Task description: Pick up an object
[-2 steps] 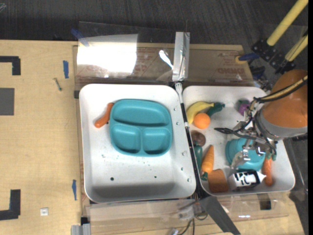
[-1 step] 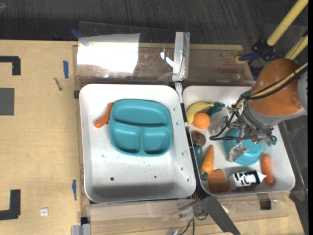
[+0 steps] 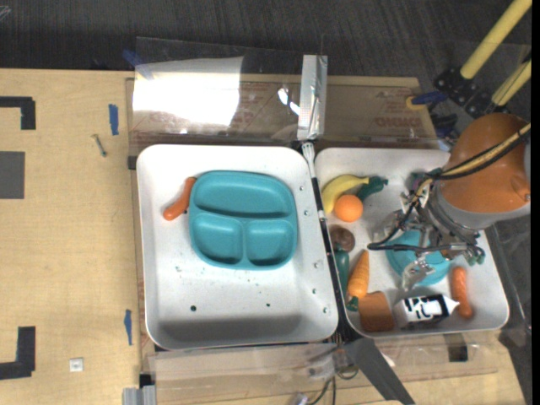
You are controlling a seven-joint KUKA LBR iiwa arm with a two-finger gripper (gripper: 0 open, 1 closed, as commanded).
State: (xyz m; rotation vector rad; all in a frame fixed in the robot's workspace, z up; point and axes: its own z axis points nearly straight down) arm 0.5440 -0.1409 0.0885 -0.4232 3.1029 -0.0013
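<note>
My gripper hangs low in the right bin, over a small teal dish near the bin's middle. Around it lie a yellow banana, an orange ball, a brown round piece, a carrot, a brown cup, a black and white object and a small orange sausage. Wrist and cables cover the fingers. In the left bin sits a teal divided plate with an orange sausage at its left edge.
The arm's orange band fills the right bin's far right corner. A clear plastic sheet and a metal bracket stand behind the bins. Wooden bench spreads to the left. Yellow bars cross the top right.
</note>
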